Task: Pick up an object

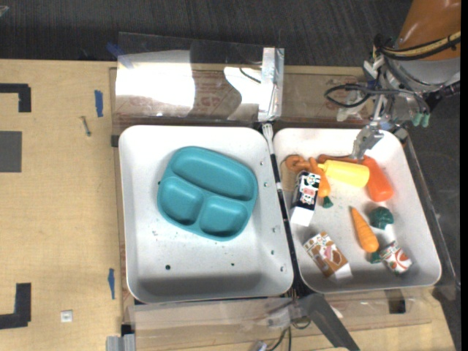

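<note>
Gripper (pixel 363 143) hangs at twelve o'clock of the right bin (pixel 428 265); its state I cannot tell.
The yellow toy block (pixel 345 172) just below looks light, rigid, smooth; grasping across its short sides seems best.

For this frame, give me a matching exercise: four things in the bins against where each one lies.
Things:
1. teal divided tray
2. toy carrot
3. yellow block
4. black-and-white carton

Places:
A. right bin, against its left wall
B. left bin, about the middle
C. right bin, near the far rim, just below the gripper
D. right bin, about the middle, beside a small dark green piece

Pairs: 1-B, 2-D, 3-C, 4-A
</note>
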Controlling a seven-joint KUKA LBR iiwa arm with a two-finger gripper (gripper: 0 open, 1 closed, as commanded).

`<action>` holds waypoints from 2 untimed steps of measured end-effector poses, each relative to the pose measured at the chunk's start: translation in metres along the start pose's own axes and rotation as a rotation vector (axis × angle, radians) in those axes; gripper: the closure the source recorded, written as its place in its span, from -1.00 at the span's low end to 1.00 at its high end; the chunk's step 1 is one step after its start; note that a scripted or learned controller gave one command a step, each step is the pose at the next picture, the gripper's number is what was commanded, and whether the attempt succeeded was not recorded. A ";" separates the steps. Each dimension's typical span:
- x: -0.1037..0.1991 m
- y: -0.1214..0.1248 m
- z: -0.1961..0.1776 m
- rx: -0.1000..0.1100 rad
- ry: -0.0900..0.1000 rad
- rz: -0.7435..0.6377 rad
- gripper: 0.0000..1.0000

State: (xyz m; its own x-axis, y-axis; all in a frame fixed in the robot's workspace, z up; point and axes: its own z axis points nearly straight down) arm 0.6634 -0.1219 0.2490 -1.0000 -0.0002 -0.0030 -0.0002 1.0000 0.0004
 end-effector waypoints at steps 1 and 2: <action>0.017 -0.091 0.086 0.000 0.007 0.041 -1.00; 0.029 -0.100 0.154 0.001 -0.003 0.241 -1.00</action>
State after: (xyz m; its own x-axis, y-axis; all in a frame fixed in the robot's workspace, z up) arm 0.6351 -0.2218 0.0952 -0.9712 0.2382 -0.0063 0.2382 0.9712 0.0002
